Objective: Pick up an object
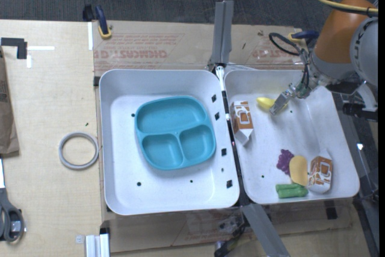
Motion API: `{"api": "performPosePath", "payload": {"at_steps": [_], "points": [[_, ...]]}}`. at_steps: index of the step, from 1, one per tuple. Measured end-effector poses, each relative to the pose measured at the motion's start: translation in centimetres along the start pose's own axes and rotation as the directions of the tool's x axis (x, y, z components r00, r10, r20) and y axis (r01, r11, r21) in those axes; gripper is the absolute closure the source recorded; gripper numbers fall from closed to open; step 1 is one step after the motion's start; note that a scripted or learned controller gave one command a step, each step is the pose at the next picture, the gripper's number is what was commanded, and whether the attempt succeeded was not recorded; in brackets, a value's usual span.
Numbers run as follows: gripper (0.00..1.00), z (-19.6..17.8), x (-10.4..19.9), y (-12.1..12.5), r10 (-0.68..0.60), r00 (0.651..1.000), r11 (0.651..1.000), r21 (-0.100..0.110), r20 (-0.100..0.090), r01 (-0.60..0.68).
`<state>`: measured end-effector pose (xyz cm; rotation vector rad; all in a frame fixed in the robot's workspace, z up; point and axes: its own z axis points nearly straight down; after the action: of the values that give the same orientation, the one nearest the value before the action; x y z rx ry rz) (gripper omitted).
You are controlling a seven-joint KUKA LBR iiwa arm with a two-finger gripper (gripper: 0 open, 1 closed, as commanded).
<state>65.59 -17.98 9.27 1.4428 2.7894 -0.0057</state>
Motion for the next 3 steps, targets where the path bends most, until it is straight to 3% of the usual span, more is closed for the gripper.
{"api": "performPosePath", "payload": {"at_steps": [1,2,3], "points": [[0.00,0.0,5.3,4.1,0.324,0.946,0.946,-0.002,-0.002,-0.324],[0.00,0.0,5.6,4.1,-0.105,0.994,0.994,0.005,-0.006,0.105],[0.00,0.0,2.3,1.1,0.015,1.000,1.000,-0.004,0.000,-0.015]]}}
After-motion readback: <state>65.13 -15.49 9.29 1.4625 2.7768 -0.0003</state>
